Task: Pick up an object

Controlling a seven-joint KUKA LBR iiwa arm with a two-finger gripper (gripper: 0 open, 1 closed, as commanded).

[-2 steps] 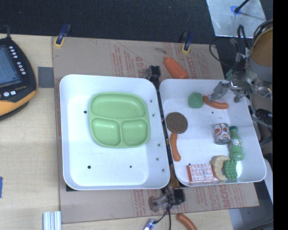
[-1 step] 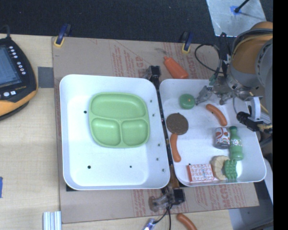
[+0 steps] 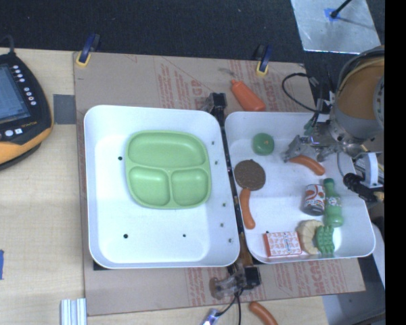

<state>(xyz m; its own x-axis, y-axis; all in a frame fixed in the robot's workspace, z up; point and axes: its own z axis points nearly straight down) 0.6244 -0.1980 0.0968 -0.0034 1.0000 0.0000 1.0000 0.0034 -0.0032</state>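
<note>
End effector (image 3: 304,149) low in right bin (image 3: 365,249), fingers spread, straddling orange sausage (image 3: 306,162) right of green disc (image 3: 262,143). Sausage looks light, smooth, likely slippery; grip across its middle.

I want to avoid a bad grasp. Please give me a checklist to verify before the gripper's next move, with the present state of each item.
1. Gripper is over the right bin: ok.
2. A target lies close: the sausage is right beside the gripper: ok.
3. Something between the fingers: cannot tell.
4. Space around the sausage: the can and green bottle lie apart from it: ok.
5. Fingers open or shut: cannot tell.
</note>
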